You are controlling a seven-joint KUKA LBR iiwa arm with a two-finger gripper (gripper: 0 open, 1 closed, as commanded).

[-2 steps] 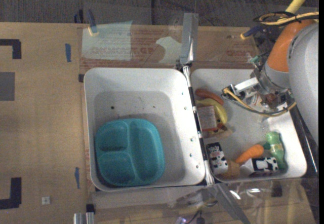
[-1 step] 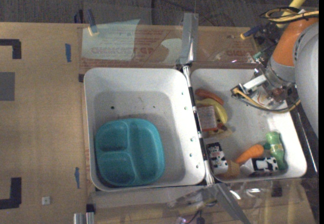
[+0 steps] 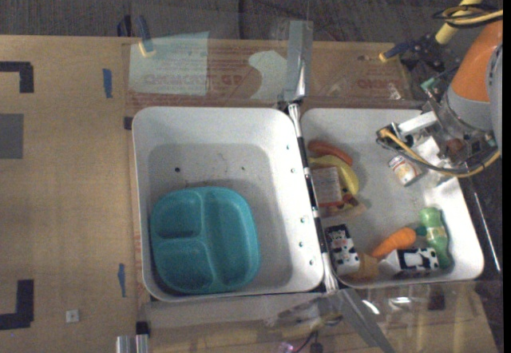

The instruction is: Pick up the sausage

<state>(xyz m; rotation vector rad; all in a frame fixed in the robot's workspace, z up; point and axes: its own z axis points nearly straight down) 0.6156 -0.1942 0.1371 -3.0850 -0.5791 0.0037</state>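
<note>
The sausage (image 3: pixel 330 152) is a reddish-orange link lying in the right bin (image 3: pixel 471 259), near its upper left corner, just above a yellow banana (image 3: pixel 346 174). My gripper (image 3: pixel 441 141) hangs over the upper right part of the same bin, well to the right of the sausage and apart from it. Cables and the wrist body hide its tips. Nothing shows between them.
The right bin also holds a small jar (image 3: pixel 404 170) under the gripper, a brown packet (image 3: pixel 326 184), a carrot (image 3: pixel 393 243), a green bottle (image 3: pixel 433 230) and two cow-patterned cartons (image 3: pixel 339 248). A teal divided plate (image 3: pixel 204 239) lies in the left bin (image 3: pixel 152 136).
</note>
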